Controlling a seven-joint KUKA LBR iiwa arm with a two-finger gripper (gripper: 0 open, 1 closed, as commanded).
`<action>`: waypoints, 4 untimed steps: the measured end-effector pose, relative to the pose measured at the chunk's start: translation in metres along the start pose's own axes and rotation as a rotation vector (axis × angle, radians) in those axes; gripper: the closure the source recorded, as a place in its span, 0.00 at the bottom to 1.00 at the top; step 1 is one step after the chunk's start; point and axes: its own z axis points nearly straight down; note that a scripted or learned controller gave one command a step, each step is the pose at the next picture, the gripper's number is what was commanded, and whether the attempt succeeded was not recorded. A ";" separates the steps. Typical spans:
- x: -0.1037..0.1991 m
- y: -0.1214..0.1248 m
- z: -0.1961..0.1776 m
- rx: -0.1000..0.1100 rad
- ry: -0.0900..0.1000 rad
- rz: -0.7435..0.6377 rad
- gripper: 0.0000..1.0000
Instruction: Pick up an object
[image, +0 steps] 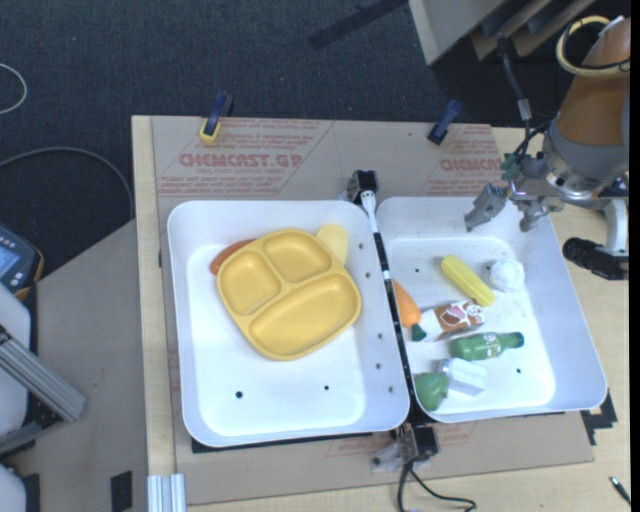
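Nothing lifted yet: hand (508, 212) hangs open and empty above the corn cob (467, 280), every toy untouched around it.

Two white bins, the left bin (200, 330) and the right bin (570, 340), sit on the tabletop, with one yellow divided plate (290, 293), one corn cob (467, 279), one carrot (406, 307), one green bottle (485, 345), one white ball (506, 274) and two clamps, a yellow clamp (213, 119) and a blue clamp (444, 122).
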 end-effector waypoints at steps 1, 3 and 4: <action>0.042 -0.047 0.124 0.007 0.003 0.000 0.00; 0.095 -0.111 0.012 -0.001 0.003 -0.004 1.00; 0.181 -0.152 -0.099 -0.012 0.003 -0.011 1.00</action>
